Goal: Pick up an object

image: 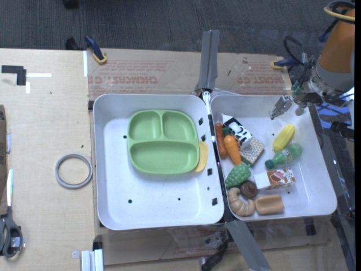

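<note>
Left of the bins, a grey tape ring (74, 170) lies flat on the desk (45, 123), with scissors (9, 233) at the near left edge. Neither concerns you.

Left bin (113, 208): a green divided plate (163, 142) sits upright in the middle, with a yellow piece (202, 156) tucked against its right rim. Nothing else in there is worth a grasp.

Right bin (316, 196): this is where your candidates lie, crowded toward the left wall and the near side. An orange carrot (230, 147) lies beside a black-and-white box (240, 131). Below them a green bumpy vegetable (238, 174) touches a chocolate doughnut (248, 189); a croissant (241, 204) and a tan bread block (269, 204) lie nearest the front wall. A small juice carton (276, 178) lies flat between them and a green bottle (284, 156). A yellow corn cob (283, 137) lies tilted, apart from the rest on its upper side.

The tool (280, 107) hangs over the far right corner of that bin, above its floor, with nothing between its fingers; they look parted, though they are small here.

Judgement: you are at the approach step, nothing picked yet. The corn cob is nearest and has free space around it, so the next move calls for coming down toward it, fingers across its narrow width. The clutter by the left wall risks a double grab.
</note>
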Robot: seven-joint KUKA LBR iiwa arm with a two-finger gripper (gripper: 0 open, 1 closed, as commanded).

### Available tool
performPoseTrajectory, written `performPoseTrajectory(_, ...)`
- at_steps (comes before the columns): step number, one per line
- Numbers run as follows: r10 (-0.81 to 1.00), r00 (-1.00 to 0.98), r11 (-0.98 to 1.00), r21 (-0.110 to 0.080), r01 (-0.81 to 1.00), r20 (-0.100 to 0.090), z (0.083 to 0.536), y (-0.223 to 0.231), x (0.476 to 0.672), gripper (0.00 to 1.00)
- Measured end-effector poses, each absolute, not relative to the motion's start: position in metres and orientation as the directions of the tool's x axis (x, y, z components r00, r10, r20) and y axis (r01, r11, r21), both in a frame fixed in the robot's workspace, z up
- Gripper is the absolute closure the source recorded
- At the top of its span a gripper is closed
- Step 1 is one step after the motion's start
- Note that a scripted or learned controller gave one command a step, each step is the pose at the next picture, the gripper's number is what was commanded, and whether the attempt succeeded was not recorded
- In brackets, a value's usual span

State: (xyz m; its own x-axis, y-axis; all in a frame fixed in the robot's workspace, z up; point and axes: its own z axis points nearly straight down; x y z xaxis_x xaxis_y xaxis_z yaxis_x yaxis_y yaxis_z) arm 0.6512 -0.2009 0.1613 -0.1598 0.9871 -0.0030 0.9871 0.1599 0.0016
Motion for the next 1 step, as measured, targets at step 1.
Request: performPoseTrajectory(1,0.979,-0.204,0.204,0.009,0.979,-0.004,0.1086,-0.2167,0.6312,0.0)
